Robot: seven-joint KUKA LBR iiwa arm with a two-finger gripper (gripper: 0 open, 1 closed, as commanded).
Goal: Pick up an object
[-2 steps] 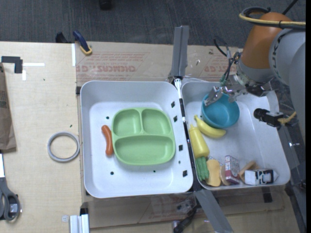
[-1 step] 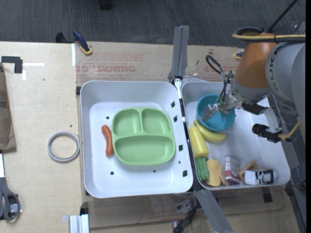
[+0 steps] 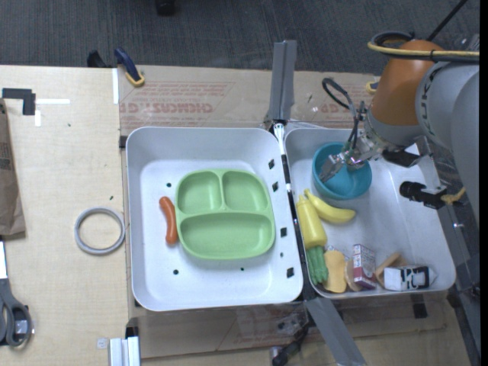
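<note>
1. Around the blue bowl (image 3: 342,172), in the right bin (image 3: 415,227): a banana (image 3: 332,209) just below it; a yellow bottle (image 3: 311,223), green and orange pieces and small cartons further below; the green divided plate (image 3: 226,213) and an orange sausage (image 3: 169,219) lie in the left bin (image 3: 145,227).
2. The arm (image 3: 427,90) leans in from the bowl's right, wrist angled down-left.
3. The gripper (image 3: 341,161) dips inside the bowl; whether it is spread or closed, I cannot tell.

cardboard sheet (image 3: 200,97) behind the bins: red print seen upside down, perhaps "CHEMCAL GE…", not surely read | small white bottle (image 3: 405,277): dark label marks, too small to be read
</note>
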